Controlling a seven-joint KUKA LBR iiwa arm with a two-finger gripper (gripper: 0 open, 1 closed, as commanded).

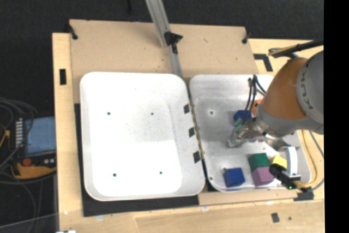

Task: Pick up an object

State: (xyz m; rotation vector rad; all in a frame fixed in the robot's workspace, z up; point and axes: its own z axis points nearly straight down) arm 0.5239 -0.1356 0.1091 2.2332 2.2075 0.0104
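The pincer (235,139) hangs low over the right bin (212,95), grip unreadable, probably seeking the blue block (234,177).

Sitting side by side on bench (147,46): left bin (109,90), right bin (212,90) | lying along right bin's near edge, left to right: cube (234,177), two blocks (260,168) touching, small piece (278,162) | hanging over right bin's middle: gripper (238,136)

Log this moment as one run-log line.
arm: over right bin | tool: low near bin floor | nearby: blue block, green block, purple block | grasp: unconfirmed
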